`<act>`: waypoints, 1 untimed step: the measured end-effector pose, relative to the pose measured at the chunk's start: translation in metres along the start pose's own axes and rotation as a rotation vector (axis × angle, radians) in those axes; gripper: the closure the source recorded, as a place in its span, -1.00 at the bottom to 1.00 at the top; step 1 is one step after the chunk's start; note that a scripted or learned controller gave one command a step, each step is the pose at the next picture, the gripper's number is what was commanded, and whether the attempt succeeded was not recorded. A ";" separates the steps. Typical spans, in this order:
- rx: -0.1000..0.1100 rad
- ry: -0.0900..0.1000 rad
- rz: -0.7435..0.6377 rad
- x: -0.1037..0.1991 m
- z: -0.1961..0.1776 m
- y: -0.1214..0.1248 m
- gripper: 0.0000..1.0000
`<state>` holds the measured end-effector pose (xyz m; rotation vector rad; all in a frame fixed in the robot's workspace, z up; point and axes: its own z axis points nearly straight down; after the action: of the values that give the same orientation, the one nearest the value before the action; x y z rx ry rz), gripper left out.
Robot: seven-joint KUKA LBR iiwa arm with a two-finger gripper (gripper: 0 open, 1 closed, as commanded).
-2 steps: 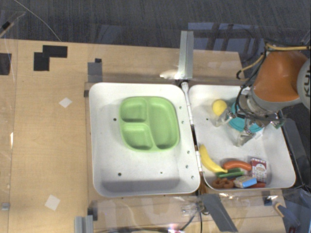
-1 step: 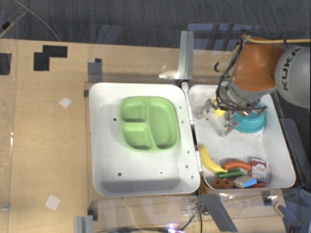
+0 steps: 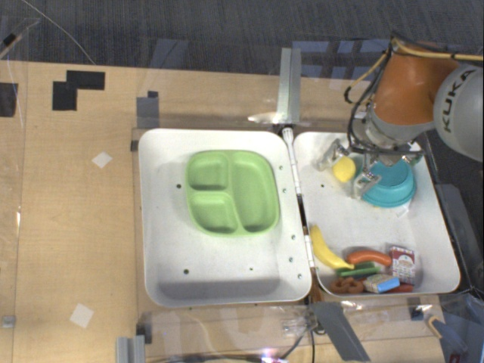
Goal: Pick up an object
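In the right bin (image 3: 442,225) lie a yellow lemon (image 3: 344,170), a teal bowl (image 3: 390,187), a banana (image 3: 327,251), a red sausage-like piece (image 3: 367,259), a brown pretzel-shaped piece (image 3: 351,284), a small red-and-white carton (image 3: 402,262) and a blue-and-white block (image 3: 382,284). My gripper (image 3: 349,168) hangs low over the bin's far part, its metal fingers (image 3: 330,156) spread on either side of the lemon, just left of the bowl. The lemon rests on the bin floor between them.
The left bin (image 3: 162,263) holds a green divided plate (image 3: 231,191). A metal post (image 3: 286,89) stands behind the divider between the bins. The grey and orange arm (image 3: 408,89) reaches in over the right bin's far right corner.
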<state>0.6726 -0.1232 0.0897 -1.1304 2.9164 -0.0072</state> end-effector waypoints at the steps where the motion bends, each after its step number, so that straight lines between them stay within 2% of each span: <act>1: 0.006 -0.010 0.000 -0.004 -0.015 -0.001 1.00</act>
<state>0.6761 -0.1213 0.1047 -1.1262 2.9060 -0.0108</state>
